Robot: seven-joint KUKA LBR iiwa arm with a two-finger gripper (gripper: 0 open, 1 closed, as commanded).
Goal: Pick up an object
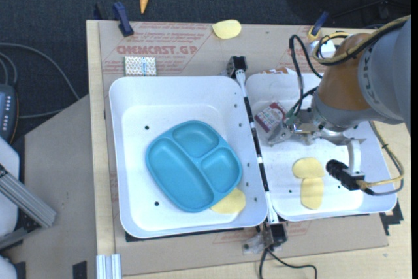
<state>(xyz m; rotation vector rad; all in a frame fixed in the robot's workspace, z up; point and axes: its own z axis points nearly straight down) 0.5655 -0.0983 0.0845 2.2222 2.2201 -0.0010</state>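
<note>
pincer (285,131) low in right bin (375,202), state cannot tell | red-white packet (268,117) just beside it | blue divided plate (192,165) in left bin (130,108)

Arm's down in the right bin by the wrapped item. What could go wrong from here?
1. The gripper is beside the red-and-white packet near the bin divider; a grasp there may hit the wall or slip off.
2. The two yellow pieces lie close under the arm; retracting may knock them.
</note>
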